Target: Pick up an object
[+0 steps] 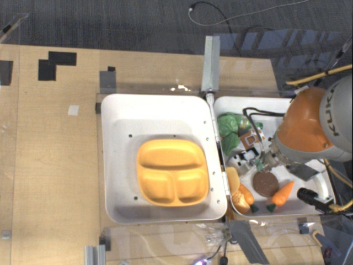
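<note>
**Arm low over the right bin, nothing yet lifted**

A pale wooden bench fills the lower part of the view, with dark grey carpet beyond it at 12 o'clock and a thin black cable looping across that carpet. A few black squares are marked on the bench toward 10 o'clock.

Going from left to right, the left bin comes first: a shallow white tray holding a yellow divided plate that lies flat near its middle, clear of the walls. A grey metal post rises at 12 o'clock above the seam where the two bins meet.

The right bin holds the clutter. A green leafy piece sits at its 10 o'clock corner. A yellowish-orange piece lies against the near-left wall at 7 o'clock, a brown disc rests near the middle, and a toy carrot lies just beside the disc at 5 o'clock.

The arm reaches in from 3 o'clock, its orange band over the bin's right half. The gripper is low among the items, just above the brown disc; whether it is open or closed cannot be told, and nothing is visibly held.

As judged, the pick is at the reaching stage: closing on an item and lifting it clear remain.
</note>
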`<action>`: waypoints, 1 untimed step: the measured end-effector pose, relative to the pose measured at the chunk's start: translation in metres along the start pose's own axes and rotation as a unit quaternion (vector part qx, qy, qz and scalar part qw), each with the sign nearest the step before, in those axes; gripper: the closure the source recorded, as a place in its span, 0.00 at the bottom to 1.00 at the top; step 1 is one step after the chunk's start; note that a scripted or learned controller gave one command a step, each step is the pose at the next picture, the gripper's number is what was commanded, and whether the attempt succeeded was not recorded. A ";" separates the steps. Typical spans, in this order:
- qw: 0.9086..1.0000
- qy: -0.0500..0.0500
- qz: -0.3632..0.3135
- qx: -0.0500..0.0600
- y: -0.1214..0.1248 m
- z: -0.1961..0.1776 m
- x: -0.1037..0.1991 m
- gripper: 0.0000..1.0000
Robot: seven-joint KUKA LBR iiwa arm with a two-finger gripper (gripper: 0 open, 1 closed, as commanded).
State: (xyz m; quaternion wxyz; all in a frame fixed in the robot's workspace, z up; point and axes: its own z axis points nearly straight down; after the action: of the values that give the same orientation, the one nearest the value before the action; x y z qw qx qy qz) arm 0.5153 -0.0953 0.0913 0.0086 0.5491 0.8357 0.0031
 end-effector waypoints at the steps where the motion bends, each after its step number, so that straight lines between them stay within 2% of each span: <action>1: 1.000 0.001 -0.001 -0.003 0.003 -0.011 0.001 1.00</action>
State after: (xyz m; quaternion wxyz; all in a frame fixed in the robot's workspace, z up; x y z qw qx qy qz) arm 0.5173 -0.0929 0.1026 0.0099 0.5486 0.8360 0.0059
